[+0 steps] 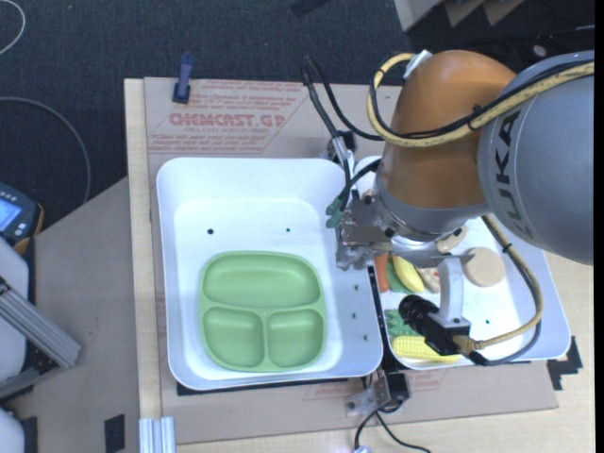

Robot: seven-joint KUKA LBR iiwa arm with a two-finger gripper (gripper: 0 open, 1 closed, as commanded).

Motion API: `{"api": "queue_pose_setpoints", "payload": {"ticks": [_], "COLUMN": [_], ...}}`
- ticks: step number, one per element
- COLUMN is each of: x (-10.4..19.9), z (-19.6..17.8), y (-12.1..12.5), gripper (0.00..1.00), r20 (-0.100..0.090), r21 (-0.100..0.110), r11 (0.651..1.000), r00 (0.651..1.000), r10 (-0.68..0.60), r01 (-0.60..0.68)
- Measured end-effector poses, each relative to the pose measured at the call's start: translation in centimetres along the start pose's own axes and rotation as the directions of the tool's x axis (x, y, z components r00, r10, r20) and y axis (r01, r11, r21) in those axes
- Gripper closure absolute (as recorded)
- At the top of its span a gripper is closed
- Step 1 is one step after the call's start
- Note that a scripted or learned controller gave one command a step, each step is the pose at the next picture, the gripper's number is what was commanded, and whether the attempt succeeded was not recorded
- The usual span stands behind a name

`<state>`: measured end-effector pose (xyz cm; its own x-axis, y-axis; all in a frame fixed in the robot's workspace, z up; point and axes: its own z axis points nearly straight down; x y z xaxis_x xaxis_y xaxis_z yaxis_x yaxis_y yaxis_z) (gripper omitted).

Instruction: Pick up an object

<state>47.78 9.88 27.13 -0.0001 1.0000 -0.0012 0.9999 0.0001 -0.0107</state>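
Left bin (179,253) holding a green divided tray (263,308). Blue clip (183,79) on the brown board (226,121) behind. Possibly a handset (17,217) at far left.

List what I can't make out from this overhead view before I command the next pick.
- Gripper: hidden under the arm's orange band and wrist; whether it holds anything cannot be told.
- Right bin: mostly covered by the arm; a yellow corn-like piece, a banana-like piece and a tan round piece peek out.
- Left bin: the green divided tray is fully visible.
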Motion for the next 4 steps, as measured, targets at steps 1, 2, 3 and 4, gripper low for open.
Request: {"api": "queue_pose_setpoints", "payload": {"ticks": [1,2,3,4], "x": [-5.0,-13.8,-7.0,-4.1], "z": [9.2,-3.6,-7.9,-7.3], "y": [0.0,0.3,0.9,0.0], "gripper": [1.0,1.0,1.0,1.0], "r20": [0.001,0.003,-0.003,-0.002], "r21": [0.002,-0.026,-0.018,-0.008], "r11": [1.0,1.0,1.0,1.0], "r00": [1.0,1.0,1.0,1.0], "r10": [0.007,0.01,-0.007,-0.004], "r01": [-0.007,-0.01,0.007,0.004]}}
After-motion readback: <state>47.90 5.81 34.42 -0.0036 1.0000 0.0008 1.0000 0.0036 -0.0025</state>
